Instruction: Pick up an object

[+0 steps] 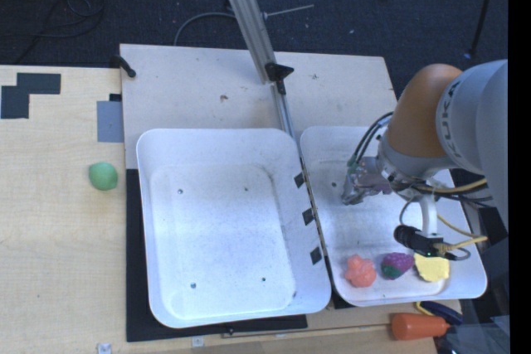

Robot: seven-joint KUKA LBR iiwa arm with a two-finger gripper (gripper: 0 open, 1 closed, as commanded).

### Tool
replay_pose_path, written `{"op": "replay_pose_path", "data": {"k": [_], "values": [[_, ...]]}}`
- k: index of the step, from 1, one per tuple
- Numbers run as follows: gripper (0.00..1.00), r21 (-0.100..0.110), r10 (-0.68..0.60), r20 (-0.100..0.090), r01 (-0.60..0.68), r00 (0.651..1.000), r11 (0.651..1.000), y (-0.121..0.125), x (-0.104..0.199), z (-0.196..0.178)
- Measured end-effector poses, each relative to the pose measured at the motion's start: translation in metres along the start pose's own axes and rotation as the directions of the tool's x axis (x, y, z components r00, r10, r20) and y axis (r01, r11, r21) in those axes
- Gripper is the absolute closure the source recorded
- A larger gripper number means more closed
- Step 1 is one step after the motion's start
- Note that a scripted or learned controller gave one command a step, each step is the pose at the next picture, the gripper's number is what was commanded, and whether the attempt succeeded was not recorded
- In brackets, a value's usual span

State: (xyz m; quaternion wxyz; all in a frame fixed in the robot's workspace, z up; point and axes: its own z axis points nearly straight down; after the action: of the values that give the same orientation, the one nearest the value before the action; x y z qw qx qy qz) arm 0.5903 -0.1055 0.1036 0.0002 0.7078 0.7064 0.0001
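Arm (452, 124): reaches in from the right, over the right bin (328, 149).
Gripper (358, 191): low over the bin's middle, possibly touching the floor; grip state cannot be told, nothing seen in it.
Objects: orange lump (360, 270), purple piece (397, 264), yellow piece (432, 267), in a row at the right bin's near edge, apart from the gripper.
Left bin (158, 149): beside the right one.
Green ball (104, 176): on the bench, left of both bins.
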Motion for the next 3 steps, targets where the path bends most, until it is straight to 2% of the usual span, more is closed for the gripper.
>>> {"op": "replay_pose_path", "data": {"k": [2,3], "values": [[1.00,-0.003,0.000,0.000,0.000,1.000,1.000,-0.010,-0.005,-0.092],[1.00,-0.001,-0.001,0.000,0.001,1.000,1.000,-0.010,-0.006,-0.119]]}}
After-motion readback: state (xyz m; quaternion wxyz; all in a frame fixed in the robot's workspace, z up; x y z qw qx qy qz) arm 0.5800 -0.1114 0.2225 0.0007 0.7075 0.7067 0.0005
